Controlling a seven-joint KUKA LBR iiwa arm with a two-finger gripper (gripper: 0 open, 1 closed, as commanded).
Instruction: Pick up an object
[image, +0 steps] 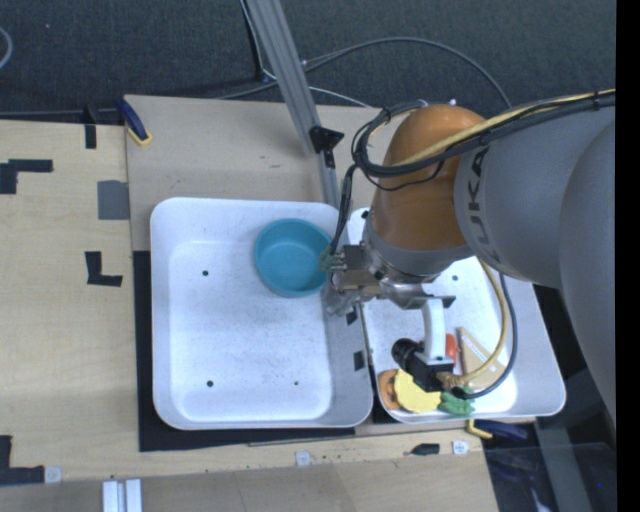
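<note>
The claw (340, 275) sits beside the blue bowl (291, 257), and I cannot tell its opening; it should grip the bowl's rim squarely before lifting.

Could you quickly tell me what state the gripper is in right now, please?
Gripper: cannot be told; it sits at the rim of the round blue plastic bowl.

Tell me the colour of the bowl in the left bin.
The bowl is blue, seen clearly in the overhead camera view, near the bin's upper right corner.
</note>
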